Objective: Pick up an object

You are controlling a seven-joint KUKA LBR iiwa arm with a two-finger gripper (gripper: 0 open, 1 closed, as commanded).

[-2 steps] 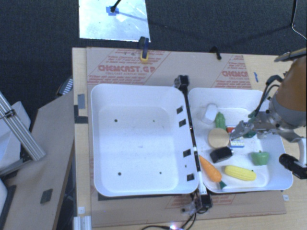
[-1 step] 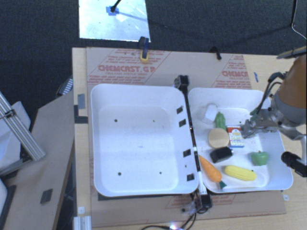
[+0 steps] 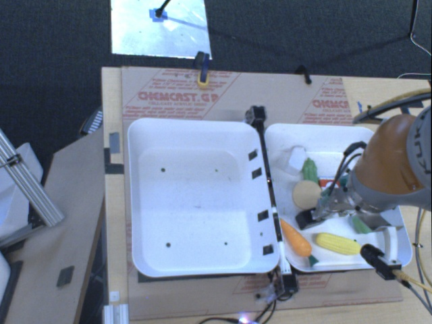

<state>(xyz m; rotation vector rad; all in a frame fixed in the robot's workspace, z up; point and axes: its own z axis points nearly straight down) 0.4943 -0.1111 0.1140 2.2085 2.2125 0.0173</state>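
Observation:
The right bin [image 3: 283, 138] holds several small items. An orange carrot [image 3: 296, 239] lies near its front left corner, with a yellow corn cob [image 3: 337, 244] to its right. A beige round piece [image 3: 306, 194] sits mid-bin, a green vegetable [image 3: 310, 170] and a white piece [image 3: 297, 158] behind it. My gripper [image 3: 312, 216] is lowered into the bin, just in front of the beige piece and above the carrot and corn. Its dark tip is close to the bin floor. The wrist hides the items behind it.
The left bin [image 3: 196, 194] stands beside the right one, split by a black-clipped divider [image 3: 264, 181]. The arm's orange band [image 3: 391, 155] covers the right bin's right half. A yellow clamp [image 3: 202, 79] sits at the bench's back edge.

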